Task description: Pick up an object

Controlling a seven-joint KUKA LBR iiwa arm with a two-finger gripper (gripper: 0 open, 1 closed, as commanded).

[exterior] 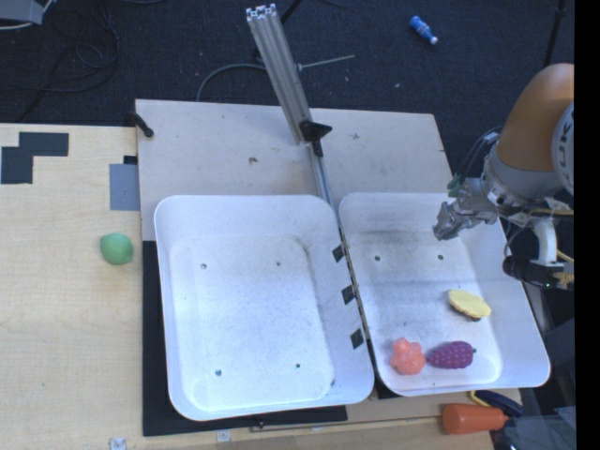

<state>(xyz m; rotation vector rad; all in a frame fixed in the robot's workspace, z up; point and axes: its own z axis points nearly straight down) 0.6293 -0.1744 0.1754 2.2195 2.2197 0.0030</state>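
Observation:
Three small objects lie in the right bin (412, 279): a yellow piece (468, 304) toward its right side, a purple grape-like bunch (451, 354) and a pink-orange lump (407, 356) near its front edge. My gripper (447, 225) hangs over the bin's far right part, well behind the yellow piece, with nothing visibly held.
The left bin (246, 303) sits beside the right one, with black clips along the shared edge. A green ball (116, 248) rests on the wooden bench at left. An orange object (473, 417) lies in front of the right bin. A metal rail (286, 73) slants behind the bins.

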